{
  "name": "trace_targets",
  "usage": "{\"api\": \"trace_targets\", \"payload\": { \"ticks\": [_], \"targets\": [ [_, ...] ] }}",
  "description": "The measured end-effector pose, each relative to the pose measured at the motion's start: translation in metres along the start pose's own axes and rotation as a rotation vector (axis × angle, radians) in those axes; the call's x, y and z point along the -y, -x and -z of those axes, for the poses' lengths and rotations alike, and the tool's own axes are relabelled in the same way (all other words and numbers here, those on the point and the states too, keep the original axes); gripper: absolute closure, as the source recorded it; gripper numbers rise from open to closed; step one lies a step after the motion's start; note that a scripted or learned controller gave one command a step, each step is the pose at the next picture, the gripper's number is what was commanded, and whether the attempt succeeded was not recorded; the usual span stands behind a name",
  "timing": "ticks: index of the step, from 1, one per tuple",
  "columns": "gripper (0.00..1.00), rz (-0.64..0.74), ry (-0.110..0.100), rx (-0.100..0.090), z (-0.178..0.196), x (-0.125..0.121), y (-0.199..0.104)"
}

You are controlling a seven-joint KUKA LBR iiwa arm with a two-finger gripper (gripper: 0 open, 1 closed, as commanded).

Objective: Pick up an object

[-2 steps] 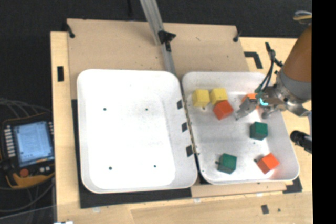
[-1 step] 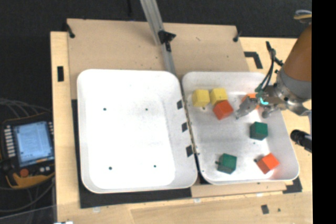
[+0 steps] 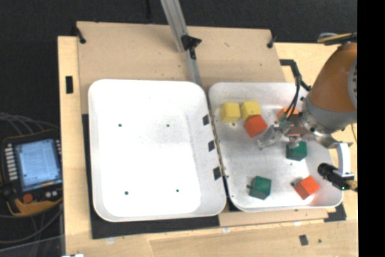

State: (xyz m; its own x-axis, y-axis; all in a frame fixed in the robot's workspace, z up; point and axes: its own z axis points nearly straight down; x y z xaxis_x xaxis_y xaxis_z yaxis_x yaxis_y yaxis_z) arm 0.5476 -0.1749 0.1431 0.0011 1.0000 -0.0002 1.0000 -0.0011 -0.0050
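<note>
The right bin (image 3: pixel 274 93) holds several small blocks. Two yellow blocks (image 3: pixel 230 112) (image 3: pixel 251 109) sit side by side near its far left. A red-orange block (image 3: pixel 255 126) lies just in front of them. My gripper (image 3: pixel 285 133) hangs low over the middle right of this bin, to the right of the red-orange block. A green block (image 3: pixel 296 151) lies directly under and just in front of the gripper, partly covered by it. Another green block (image 3: pixel 260 187) and an orange block (image 3: pixel 307 187) rest near the front wall.
The left bin (image 3: pixel 150 147) stands beside the right one, with a divider edge (image 3: pixel 213 141) between them. A slanted metal pole (image 3: pixel 174 9) rises behind the bins. A tablet-like pendant (image 3: pixel 33 168) lies off the bench's left side.
</note>
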Motion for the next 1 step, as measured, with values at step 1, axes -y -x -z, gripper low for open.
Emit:
{"api": "trace_targets", "payload": {
  "ticks": [1],
  "targets": [
    [0.0,-0.001,0.011,0.004,-0.0459,-0.0019,0.0015]
  ]
}}
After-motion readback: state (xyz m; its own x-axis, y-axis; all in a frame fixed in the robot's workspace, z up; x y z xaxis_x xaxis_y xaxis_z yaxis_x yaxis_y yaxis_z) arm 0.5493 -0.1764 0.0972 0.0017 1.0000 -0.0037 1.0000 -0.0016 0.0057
